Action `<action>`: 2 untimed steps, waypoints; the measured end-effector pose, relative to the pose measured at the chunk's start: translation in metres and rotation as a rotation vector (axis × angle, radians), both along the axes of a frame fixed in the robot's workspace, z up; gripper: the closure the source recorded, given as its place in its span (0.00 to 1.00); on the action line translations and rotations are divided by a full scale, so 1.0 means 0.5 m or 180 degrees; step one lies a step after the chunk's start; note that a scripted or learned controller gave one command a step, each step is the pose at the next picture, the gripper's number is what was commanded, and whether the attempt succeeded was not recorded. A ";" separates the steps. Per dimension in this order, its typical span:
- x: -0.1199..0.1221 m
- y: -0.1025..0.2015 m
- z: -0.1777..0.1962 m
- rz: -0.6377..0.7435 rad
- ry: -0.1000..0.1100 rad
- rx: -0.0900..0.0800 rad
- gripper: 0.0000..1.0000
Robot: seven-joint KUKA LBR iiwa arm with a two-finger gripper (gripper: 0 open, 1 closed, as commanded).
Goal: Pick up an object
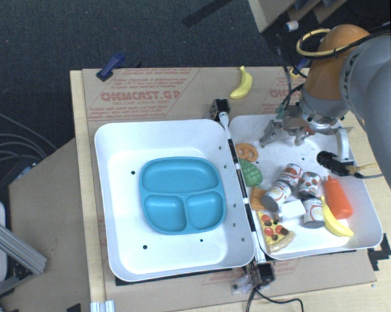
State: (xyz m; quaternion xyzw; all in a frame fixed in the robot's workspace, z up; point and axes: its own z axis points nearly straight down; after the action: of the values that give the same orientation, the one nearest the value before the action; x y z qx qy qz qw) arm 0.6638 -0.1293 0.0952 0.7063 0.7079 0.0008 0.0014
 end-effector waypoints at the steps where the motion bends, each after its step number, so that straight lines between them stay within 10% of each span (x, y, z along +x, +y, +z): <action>1: 0.006 0.001 -0.021 -0.0003 0.0005 0.0001 0.00; 2: 0.007 0.002 0.000 0.0000 -0.0001 -0.0003 1.00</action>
State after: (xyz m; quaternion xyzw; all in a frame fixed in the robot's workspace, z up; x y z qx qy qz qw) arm 0.6674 -0.1286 0.0952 0.7063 0.7079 0.0007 0.0018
